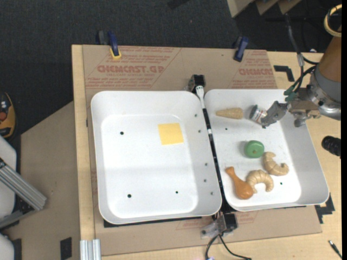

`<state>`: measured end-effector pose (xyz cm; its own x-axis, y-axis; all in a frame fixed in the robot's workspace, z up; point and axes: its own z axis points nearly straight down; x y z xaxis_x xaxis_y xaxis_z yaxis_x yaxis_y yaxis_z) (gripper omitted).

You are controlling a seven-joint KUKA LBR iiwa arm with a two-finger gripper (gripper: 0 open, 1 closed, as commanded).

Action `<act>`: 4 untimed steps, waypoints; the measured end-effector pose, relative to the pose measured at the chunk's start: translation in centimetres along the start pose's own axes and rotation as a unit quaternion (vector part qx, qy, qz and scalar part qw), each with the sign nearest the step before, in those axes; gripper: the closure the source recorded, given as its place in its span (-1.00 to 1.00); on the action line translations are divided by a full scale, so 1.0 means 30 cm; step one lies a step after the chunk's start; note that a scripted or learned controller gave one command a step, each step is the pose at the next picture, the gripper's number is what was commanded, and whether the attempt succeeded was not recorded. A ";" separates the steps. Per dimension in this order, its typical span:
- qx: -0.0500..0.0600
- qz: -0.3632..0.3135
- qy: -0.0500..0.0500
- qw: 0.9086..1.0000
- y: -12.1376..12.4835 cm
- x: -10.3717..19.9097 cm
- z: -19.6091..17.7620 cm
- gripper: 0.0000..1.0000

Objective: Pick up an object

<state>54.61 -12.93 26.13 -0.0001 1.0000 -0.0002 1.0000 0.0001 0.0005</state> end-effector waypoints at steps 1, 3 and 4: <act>0.010 0.001 0.003 1.000 -0.130 0.049 0.536 -1.00; -0.010 0.000 -0.005 1.000 0.020 -0.323 -0.286 -1.00; -0.003 -0.001 -0.002 1.000 0.017 -0.317 -0.286 1.00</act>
<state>55.12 -22.43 34.73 -0.0013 1.0000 -0.0044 1.0000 0.0013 0.0065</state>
